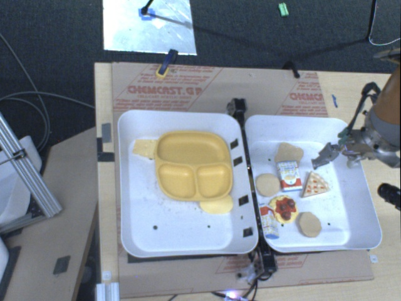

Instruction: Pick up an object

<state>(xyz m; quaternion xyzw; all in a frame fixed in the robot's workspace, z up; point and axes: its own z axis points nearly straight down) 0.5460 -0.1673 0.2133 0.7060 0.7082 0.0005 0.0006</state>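
Yellow divided tray (191,165) fills left bin (135,224); toy foods (288,196) fill right bin (357,224).

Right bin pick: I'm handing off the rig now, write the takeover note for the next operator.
Gripper: over the right bin, near its upper right, above the pizza slice toy; nothing seen between its fingers.
Right bin: pizza slice toy, small carton, round cookies, red-topped piece, small tube.
Left bin: yellow divided tray.
Done: no pick yet.
Left: descend, grasp one item, lift.
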